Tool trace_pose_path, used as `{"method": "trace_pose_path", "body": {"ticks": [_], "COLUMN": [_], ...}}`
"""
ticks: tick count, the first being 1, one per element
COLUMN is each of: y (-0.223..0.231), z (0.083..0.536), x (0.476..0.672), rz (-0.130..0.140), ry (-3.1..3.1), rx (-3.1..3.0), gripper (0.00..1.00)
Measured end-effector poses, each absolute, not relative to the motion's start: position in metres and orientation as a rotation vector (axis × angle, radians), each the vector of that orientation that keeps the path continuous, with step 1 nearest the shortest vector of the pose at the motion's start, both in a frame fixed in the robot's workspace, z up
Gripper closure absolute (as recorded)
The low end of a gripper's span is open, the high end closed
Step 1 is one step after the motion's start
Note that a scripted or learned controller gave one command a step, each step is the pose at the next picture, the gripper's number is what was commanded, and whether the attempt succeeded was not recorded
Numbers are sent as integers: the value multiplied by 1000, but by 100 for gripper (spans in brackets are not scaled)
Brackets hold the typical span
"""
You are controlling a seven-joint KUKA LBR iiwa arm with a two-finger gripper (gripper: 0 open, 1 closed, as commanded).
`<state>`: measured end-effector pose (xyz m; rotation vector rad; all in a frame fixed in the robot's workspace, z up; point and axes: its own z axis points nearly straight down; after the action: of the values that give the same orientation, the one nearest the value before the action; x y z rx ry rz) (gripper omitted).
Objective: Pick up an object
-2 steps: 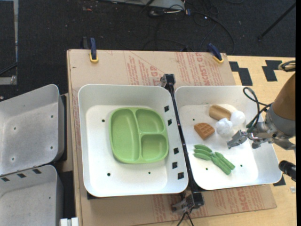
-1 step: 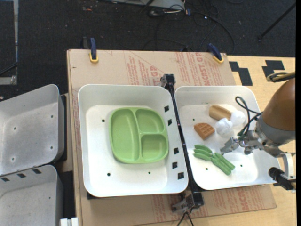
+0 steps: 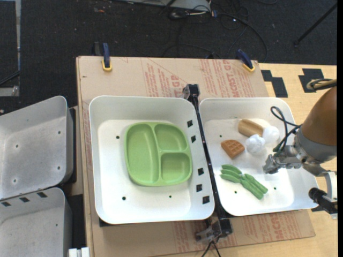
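Observation:
The right bin point(image 3: 284, 199) holds a tan bread roll point(image 3: 251, 127), a brown waffle piece point(image 3: 232, 148), a white crumpled object point(image 3: 255, 143) and green bean pods point(image 3: 244, 180). My gripper point(image 3: 270, 166) hangs low over the right side of this bin, just right of the bean pods and below the white object. I see nothing between its fingers. The arm's orange band point(image 3: 324, 116) and grey wrist point(image 3: 311, 149) rise toward the right edge.
The left bin point(image 3: 107, 143) carries a green divided plate point(image 3: 159, 154). Both bins rest on a cardboard sheet point(image 3: 161, 74) fixed with clamps. A black cable point(image 3: 281, 119) loops over the right bin near the wrist. White panels point(image 3: 32, 143) lie at the left.

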<state>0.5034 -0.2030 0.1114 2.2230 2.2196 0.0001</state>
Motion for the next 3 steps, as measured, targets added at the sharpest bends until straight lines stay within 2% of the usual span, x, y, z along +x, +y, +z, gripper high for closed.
{"method": "trace_pose_path", "body": {"ticks": [2,3], "y": [-208,-209], "z": [214,267], "x": [522,523], "rz": [2,2], "ry": [2221,2222], "rx": [2214,2214], "gripper": [100,100]}}
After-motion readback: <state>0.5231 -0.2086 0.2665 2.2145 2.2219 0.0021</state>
